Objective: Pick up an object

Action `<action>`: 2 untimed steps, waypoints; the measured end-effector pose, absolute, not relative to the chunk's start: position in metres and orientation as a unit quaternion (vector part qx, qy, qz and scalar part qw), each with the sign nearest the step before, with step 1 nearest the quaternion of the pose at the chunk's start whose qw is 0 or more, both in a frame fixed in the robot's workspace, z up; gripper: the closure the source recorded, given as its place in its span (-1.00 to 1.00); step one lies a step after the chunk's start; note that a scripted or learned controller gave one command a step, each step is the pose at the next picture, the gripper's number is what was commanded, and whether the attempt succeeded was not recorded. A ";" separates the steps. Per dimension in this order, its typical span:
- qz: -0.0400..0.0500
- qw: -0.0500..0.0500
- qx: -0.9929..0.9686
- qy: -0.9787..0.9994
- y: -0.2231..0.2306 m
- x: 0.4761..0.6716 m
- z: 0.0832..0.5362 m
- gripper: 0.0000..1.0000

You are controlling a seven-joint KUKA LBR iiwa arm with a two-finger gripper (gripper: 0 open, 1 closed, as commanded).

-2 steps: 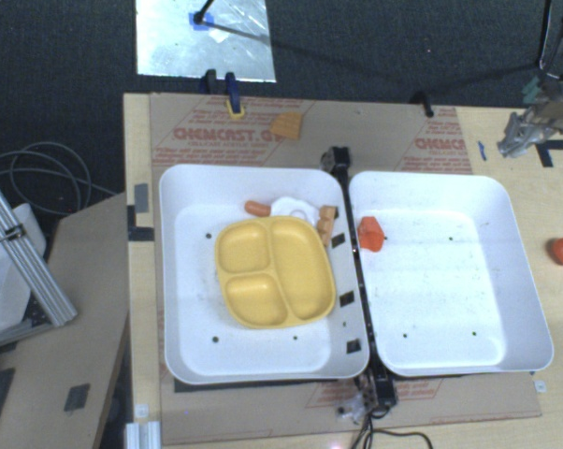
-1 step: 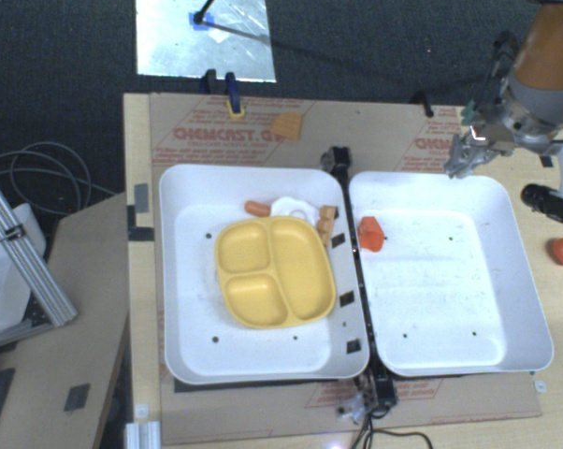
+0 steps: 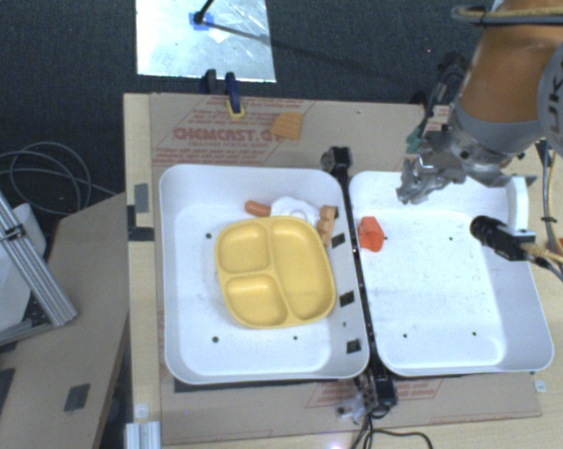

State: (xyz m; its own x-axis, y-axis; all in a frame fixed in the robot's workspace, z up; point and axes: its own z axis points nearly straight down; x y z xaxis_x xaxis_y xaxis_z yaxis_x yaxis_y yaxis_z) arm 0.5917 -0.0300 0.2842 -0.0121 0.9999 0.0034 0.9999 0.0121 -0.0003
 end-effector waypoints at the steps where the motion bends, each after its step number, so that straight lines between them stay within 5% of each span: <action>1: 0.003 0.002 -0.708 -0.706 -0.076 0.603 0.178 1.00; 2: 0.000 -0.001 -0.707 -0.707 -0.074 0.605 0.184 -1.00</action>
State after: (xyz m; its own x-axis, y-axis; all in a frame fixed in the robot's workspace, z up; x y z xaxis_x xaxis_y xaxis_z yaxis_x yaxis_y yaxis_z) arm 0.6047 -0.0739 0.1843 -0.0009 1.0000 -0.0002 1.0000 0.0009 0.0013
